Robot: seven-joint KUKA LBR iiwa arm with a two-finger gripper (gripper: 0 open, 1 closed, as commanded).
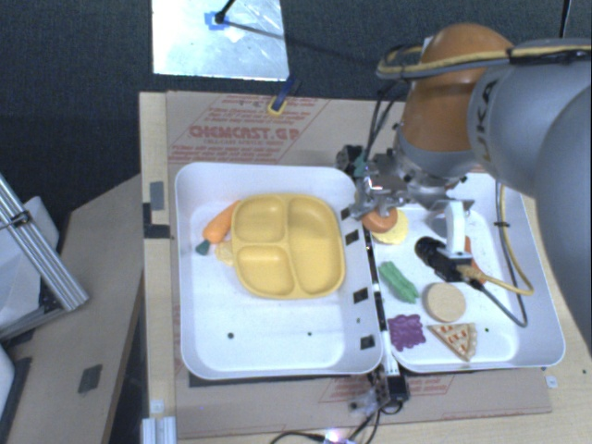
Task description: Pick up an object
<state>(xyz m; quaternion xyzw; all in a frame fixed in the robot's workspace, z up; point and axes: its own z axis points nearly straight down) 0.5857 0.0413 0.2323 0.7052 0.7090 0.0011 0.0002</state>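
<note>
My gripper (372, 202) hangs over the left edge of the right bin (527, 322), close to the wall between the two bins. Directly under it lies a flat orange disc (380, 219), resting partly on a pale yellow slice (394, 232). Whether the gripper touches the disc is not clear. Further forward in the same bin lie a green pickle-like piece (399, 280), a round tan cracker (444, 302), a purple leafy piece (405, 330) and a pizza slice (456, 339).
The left bin (199, 340) holds a yellow divided tray (282, 246) with a carrot (219, 222) and a small green piece (202, 246) at its left side. The arm's bulky grey and orange body covers the back of the right bin.
</note>
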